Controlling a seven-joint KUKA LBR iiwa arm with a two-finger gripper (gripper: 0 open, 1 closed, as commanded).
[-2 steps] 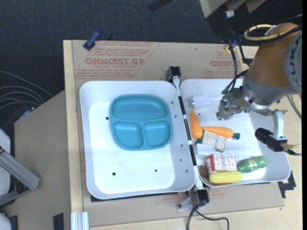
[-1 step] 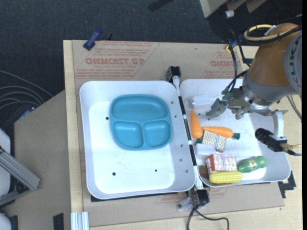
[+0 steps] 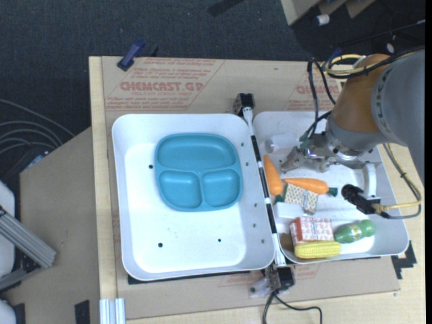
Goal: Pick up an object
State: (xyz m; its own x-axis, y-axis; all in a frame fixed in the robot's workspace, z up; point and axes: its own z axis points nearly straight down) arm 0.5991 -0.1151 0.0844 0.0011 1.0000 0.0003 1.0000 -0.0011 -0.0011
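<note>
Reach step: pincer (image 3: 305,155) low in right bin (image 3: 391,238) above carrot (image 3: 306,184), grip state indeterminate; next, descend onto carrot and close.

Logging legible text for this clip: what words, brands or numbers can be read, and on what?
"CHEMCAST" in red, followed by unclear letters, on the brown board behind the left bin.
A second red print on the board's right part, behind the arm: partly hidden, unreadable.
Print on the small carton in the right bin: too small to read.
</note>
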